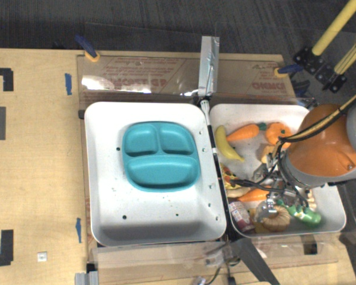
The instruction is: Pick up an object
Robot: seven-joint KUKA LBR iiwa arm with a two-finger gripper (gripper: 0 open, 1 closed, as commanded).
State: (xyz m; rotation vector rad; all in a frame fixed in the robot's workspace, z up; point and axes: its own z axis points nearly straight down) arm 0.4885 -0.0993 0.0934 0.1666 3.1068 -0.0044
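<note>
Judging by looks, the banana (227,145) is lightweight plastic w/ a slick, stiff skin; it's best taken across its mid-length. It's found at the left edge of the right bin (335,202). Gripper (273,202) state can't be told amid clutter.

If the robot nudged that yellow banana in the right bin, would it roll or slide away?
The banana looks smooth and glossy, so probably slippery. Its curved shape would likely pivot rather than roll straight. It lies against the bin wall, which should limit sliding.
</note>
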